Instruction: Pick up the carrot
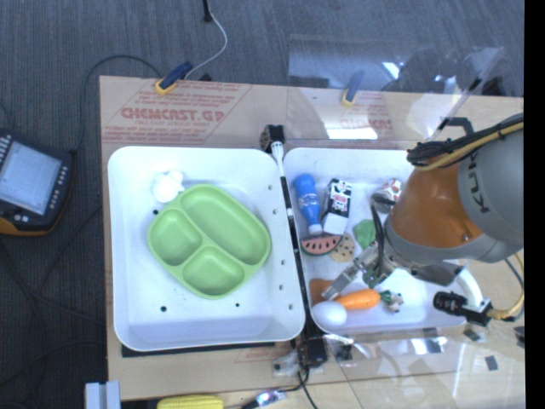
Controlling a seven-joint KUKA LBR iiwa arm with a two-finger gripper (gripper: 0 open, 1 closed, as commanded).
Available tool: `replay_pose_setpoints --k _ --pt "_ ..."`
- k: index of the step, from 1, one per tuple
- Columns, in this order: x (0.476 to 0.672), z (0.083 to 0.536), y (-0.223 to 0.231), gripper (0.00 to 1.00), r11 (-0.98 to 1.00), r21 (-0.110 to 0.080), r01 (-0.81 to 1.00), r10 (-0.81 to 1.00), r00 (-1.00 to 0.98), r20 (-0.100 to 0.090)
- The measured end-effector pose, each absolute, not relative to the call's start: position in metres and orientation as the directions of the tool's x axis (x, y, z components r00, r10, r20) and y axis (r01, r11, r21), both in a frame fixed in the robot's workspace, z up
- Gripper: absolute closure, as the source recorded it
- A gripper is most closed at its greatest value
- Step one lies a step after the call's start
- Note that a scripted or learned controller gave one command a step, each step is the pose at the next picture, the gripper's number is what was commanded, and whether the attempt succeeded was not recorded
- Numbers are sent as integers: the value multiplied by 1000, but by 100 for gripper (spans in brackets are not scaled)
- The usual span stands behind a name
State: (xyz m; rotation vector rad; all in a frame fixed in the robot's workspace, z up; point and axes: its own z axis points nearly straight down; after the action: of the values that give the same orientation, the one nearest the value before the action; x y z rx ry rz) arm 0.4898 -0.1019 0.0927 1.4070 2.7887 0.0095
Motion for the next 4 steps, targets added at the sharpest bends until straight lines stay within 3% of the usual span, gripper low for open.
replay_pose_setpoints --k 1,2,3,4 --pt "489 93 -102 0 524 14 852 852 -524 -9" --pt "492 93 -102 0 740 15 672 672 -740 -20" --pt "492 93 -101 0 961 6 275 275 -961 -24" --pt "492 93 -101 0 971 5 237 237 -971 -25"
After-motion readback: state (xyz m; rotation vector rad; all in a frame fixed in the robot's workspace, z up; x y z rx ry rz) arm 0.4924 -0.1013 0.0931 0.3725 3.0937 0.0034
